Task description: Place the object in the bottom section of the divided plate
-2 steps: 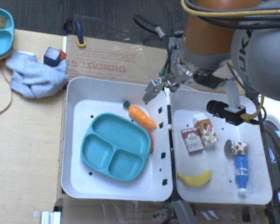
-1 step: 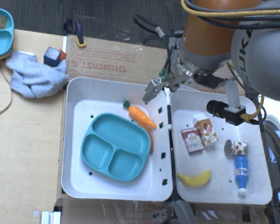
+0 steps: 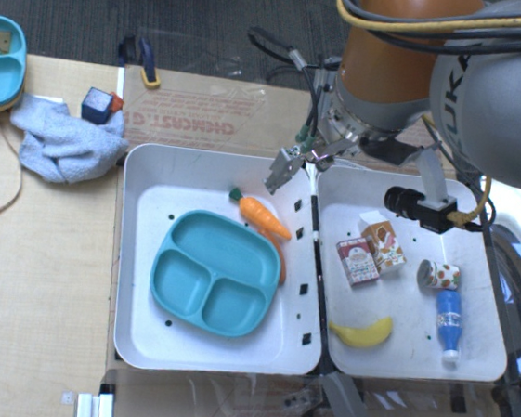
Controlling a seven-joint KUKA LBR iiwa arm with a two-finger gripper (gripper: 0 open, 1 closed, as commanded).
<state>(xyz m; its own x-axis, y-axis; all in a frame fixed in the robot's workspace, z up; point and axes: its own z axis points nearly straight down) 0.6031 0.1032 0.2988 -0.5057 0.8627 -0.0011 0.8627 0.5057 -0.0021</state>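
The divided plate lies mid left bin, the carrot touching its far right rim. Two cartons, can, bottle and banana lie in the right bin.

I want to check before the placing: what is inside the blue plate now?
The plate in the left bin shows three sections, and all look bare. The carrot lies outside, at its upper right rim. No section is covered.

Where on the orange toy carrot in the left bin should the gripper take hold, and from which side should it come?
Grip the orange toy carrot across its thick middle, coming from above. It lies flat and slanted beside the rim of the turquoise divided plate, so fingers should close across its narrow width, not along its length. The gripper hangs just above it.
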